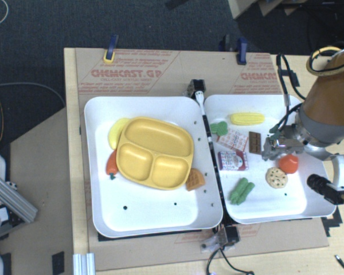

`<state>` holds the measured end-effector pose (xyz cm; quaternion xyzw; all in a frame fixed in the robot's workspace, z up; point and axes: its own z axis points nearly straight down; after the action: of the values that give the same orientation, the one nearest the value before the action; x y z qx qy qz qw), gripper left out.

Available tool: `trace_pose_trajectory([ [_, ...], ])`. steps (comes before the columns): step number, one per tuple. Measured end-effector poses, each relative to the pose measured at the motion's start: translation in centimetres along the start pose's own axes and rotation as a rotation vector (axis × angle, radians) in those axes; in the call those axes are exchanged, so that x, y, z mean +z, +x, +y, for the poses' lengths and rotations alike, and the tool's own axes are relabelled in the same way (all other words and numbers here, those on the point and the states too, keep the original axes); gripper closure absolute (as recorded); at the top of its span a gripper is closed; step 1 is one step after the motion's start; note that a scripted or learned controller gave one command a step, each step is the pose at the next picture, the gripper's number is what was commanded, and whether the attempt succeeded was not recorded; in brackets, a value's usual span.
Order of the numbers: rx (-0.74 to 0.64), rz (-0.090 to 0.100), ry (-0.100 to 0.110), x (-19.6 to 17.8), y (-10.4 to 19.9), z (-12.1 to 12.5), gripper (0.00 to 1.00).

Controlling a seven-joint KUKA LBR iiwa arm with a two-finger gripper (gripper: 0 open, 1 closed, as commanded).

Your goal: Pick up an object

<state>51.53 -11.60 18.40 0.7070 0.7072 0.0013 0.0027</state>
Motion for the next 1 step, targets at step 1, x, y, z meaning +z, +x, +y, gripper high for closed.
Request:
trace_pose_trajectory([
  [1,-0.001,0.000,-0.001,-4.37,-0.02,0.16,1.00],
])
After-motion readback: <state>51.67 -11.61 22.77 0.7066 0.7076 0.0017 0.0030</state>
